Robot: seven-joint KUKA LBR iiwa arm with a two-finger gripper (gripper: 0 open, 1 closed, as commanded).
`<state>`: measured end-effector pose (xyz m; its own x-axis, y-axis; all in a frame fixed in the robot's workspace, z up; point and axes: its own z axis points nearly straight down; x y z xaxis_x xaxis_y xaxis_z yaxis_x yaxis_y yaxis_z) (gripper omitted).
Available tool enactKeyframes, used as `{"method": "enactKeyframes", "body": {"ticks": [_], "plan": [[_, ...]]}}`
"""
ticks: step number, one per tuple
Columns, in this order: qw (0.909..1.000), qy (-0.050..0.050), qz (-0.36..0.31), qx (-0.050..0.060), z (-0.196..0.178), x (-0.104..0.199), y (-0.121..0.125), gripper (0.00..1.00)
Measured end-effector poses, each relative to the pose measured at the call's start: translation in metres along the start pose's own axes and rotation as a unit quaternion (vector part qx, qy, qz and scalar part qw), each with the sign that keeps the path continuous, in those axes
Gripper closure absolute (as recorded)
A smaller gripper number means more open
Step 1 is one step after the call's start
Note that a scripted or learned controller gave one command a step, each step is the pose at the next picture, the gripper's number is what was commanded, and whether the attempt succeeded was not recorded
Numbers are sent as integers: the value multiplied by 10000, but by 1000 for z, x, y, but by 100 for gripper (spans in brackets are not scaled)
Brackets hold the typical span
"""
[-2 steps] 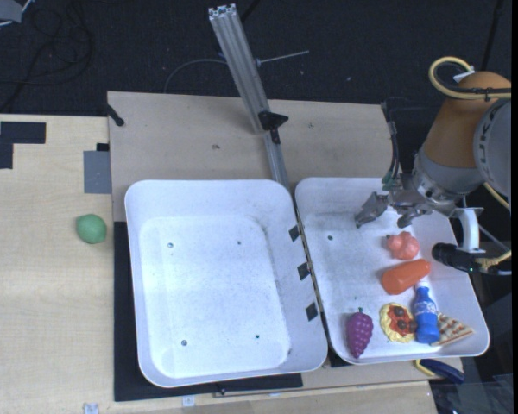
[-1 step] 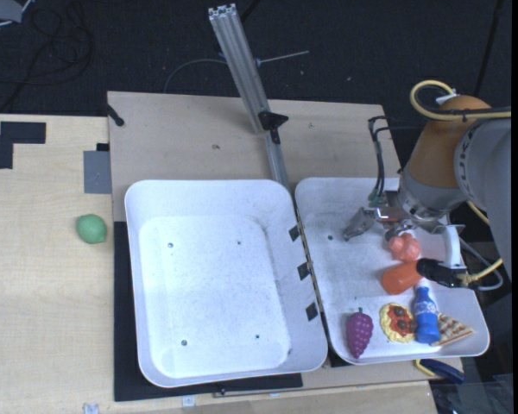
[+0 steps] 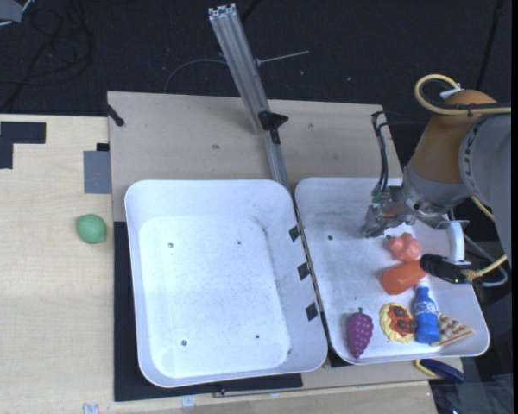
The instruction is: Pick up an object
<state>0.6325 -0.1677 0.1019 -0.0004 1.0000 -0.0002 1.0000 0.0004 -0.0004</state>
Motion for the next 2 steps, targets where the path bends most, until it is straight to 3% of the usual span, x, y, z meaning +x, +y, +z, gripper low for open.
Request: {"method": "enactKeyframes", "body": {"ticks": [2], "plan": [[10000,-3,0,-25,-100,0,9,100]]}}
